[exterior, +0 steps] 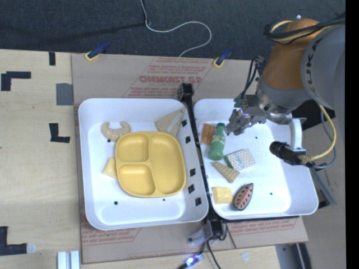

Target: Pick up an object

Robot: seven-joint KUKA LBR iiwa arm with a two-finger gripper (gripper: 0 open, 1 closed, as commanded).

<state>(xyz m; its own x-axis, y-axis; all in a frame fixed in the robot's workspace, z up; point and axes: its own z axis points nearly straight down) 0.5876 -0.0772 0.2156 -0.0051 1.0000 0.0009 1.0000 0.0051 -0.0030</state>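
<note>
My gripper hangs over the upper left part of the right bin, just right of a green bottle. Its dark fingers point down and left, close to the bottle's top. Beside the bottle lies an orange block. Lower in the same bin are a blue-dotted white packet, a cone-shaped piece, a yellow block and a brown oval item with red marks.
The left bin holds a yellow divided plate, a tan curved piece, a beige wedge and a yellow piece. A divider separates the bins. A black cable fitting hangs from the arm over the right bin.
</note>
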